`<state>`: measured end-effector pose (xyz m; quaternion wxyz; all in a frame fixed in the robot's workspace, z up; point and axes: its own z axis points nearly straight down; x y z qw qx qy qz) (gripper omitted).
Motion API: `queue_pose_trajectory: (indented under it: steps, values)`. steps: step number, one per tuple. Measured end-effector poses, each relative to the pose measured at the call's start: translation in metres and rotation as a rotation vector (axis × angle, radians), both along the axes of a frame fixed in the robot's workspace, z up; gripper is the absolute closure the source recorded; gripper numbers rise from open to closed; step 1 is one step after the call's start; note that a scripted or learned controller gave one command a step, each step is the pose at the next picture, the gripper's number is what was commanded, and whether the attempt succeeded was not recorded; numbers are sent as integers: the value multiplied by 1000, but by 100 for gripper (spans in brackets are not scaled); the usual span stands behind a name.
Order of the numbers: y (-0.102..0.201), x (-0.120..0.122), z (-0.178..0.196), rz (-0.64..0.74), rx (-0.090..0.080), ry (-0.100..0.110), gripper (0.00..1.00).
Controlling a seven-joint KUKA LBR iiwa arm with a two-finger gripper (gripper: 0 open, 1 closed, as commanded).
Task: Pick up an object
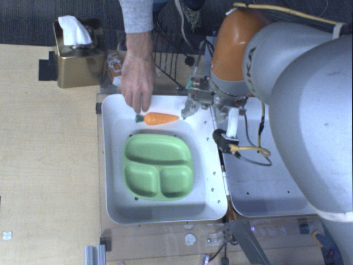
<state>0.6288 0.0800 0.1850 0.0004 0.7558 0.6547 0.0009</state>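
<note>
Toy carrot [160, 118] lies in the left bin [110, 164], just above the green divided tray [159, 166], a person's hand [137, 84] touching its leafy end. Your end effector [190, 108] hangs beside its tip, state indiscernible; descending now risks striking the hand.

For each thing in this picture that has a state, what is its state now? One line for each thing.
Toy carrot: lying on its side in the left bin, a person's hand at its green end.
Green divided plate: flat in the left bin, right way up, nothing in its compartments.
Gripper: above the left bin's far right corner, beside the carrot's tip.
Tissue box: a tissue sticking out.
</note>
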Motion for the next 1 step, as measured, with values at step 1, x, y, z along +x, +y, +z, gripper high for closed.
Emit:
queue_pose_trajectory:
  steps: [1]
  values:
    - [62,39,-61,-614,1,4,0]
